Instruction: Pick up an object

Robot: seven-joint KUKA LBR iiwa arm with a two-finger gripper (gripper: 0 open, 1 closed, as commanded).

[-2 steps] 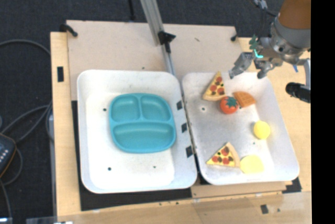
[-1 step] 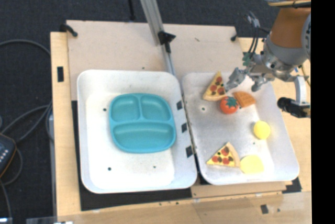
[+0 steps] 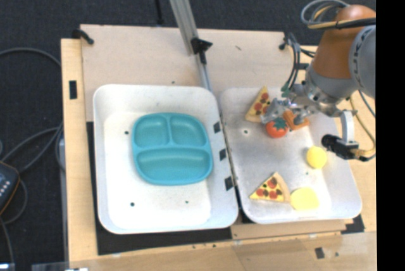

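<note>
Tabletop (image 3: 126, 54) of pale wood, viewed from above at a slant, carrying two shallow white bins side by side. In the left bin (image 3: 114, 200), a teal divided plate (image 3: 171, 148) with three compartments, lying flat near the middle. In the right bin (image 3: 342, 200), a scatter of toy foods. At the far end of that bin, an upper pizza slice (image 3: 258, 104) lying near the corner next to the left bin. Just right of it and a little nearer the camera, a red tomato (image 3: 276, 128), touching or nearly touching an orange piece (image 3: 295, 119) on its right. Further toward the near right, a yellow lemon (image 3: 316, 157) sitting apart from the others. At the near end, a lower pizza slice (image 3: 271, 189) right beside a flat yellow round (image 3: 305, 199). Reaching in from the right, a grey arm (image 3: 364, 64) with an orange band (image 3: 338, 42), bent down over the far part of the right bin. Gripper (image 3: 283, 111) low over the tomato and the orange piece, just beside the upper pizza slice; too cluttered and small to tell whether it is apart, together or clamped on anything. Slanting across the top of the view, a grey metal post (image 3: 180, 0), ending between the two bins.
</note>
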